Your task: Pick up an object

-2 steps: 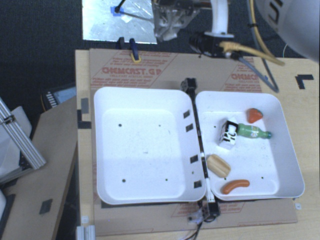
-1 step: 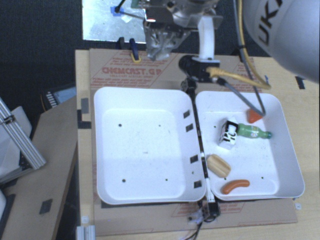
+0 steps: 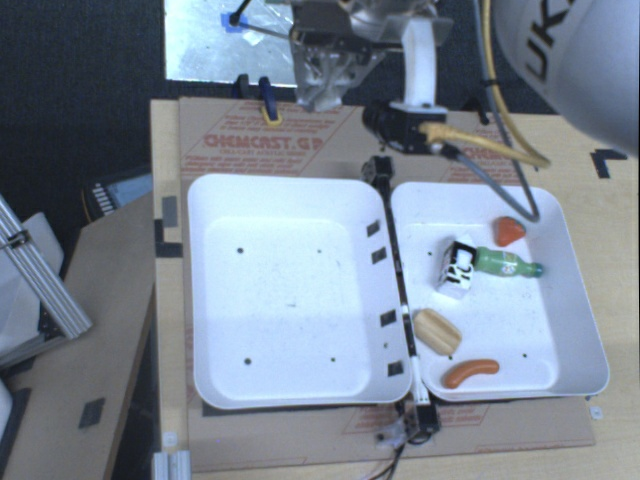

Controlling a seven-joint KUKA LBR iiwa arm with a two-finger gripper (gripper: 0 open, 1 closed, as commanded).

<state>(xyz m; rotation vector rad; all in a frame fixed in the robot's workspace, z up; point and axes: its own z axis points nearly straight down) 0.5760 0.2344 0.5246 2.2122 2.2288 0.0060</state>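
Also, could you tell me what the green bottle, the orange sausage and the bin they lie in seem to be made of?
Green bottle: probably plastic, translucent green with a pale label.
Orange sausage: looks like smooth moulded plastic or rubber, with a light sheen; likely toy food.
Right bin: seemingly thin formed plastic, matte white, with rounded corners and a raised rim.

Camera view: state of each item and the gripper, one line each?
gripper: raised above the bench behind the bins, nothing between its fingers
green bottle: lying on its side in the right bin
black-and-white box: touching the bottle
orange piece: resting near the back
bread roll: lying flat
sausage: lying near the front edge
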